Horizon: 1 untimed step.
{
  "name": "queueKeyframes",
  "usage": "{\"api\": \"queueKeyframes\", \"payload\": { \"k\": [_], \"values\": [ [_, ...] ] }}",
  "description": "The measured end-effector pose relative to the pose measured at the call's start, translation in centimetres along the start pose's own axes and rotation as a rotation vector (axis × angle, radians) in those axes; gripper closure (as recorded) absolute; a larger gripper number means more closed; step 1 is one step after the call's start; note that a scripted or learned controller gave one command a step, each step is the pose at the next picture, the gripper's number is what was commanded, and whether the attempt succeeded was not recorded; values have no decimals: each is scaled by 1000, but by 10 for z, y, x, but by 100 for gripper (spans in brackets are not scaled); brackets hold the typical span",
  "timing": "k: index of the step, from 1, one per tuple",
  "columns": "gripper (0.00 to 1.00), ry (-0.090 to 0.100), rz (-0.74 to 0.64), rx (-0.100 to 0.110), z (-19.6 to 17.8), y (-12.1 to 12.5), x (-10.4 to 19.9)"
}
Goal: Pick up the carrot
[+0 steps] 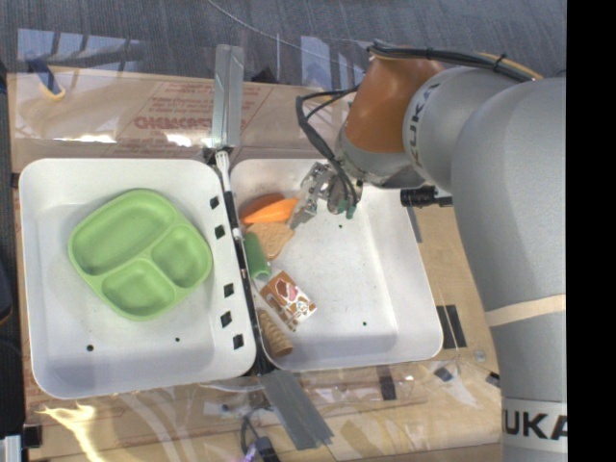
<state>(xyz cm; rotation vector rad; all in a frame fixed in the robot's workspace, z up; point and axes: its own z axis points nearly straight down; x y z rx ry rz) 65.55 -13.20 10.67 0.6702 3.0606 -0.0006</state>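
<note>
An orange carrot (269, 210) lies on its side, just above the middle of the frame and slightly left of centre. It is short and tapered, running nearly level from left to right, its right end a little higher. Its colour is bright and even, its surface smooth.

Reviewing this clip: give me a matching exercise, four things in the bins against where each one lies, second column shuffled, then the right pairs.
Things:
1. carrot
2. green plate
3. snack packet
4. gripper

Places:
A. middle of the left bin
B. right bin, upper left corner
C. right bin, near the front left
D. just right of the carrot's tip, over the right bin

Pairs: 1-B, 2-A, 3-C, 4-D
</note>
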Motion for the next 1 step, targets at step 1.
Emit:
{"api": "queueKeyframes", "payload": {
  "k": [1],
  "values": [
    [100, 1, 157, -2, -91, 62, 45]
  ]
}}
